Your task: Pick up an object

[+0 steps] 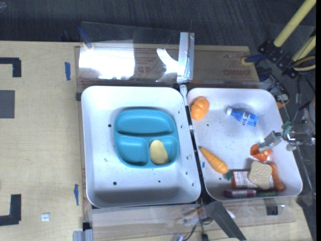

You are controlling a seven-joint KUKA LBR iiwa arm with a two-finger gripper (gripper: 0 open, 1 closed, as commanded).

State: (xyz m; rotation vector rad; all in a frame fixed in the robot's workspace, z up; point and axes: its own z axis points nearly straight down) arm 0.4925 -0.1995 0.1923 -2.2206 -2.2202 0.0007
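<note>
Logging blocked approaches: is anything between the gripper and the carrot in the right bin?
Nothing visible blocks it. The gripper is at the right bin's right side, beside a red-orange item; the carrot lies to its left across bare bin floor.

A blue tray with a yellow egg-shaped piece sits in the left bin; the right bin holds a carrot, orange and bottle.

Pale wooden bench — dark carpet floor behind (glare on clear sheet).
</note>
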